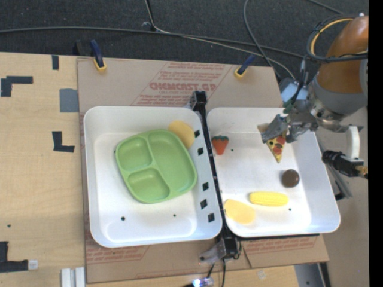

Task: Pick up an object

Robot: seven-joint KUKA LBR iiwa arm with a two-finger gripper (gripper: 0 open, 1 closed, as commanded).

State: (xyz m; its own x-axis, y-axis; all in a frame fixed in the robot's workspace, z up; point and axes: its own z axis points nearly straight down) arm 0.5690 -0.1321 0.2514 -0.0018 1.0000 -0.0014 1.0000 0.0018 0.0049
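Note:
My gripper [273, 136] hangs over the upper right part of the right bin [317, 220], reaching in from the right. A toy pizza slice [277, 150], yellow and red, sits between its fingertips and points down toward the bin floor; the fingers are shut on its upper end. Loose in the same bin are a red strawberry [220, 144] at the upper left, a brown ball [290, 177] below the gripper, a yellow corn cob [268, 199] and a yellow-orange piece [240, 211] near the front.
The left bin [96, 178] holds a green divided plate [157, 165] and a yellow fruit [182, 132] at the plate's upper right corner. A black divider [205, 160] separates the bins. Cables run across the dark cloth behind the bench.

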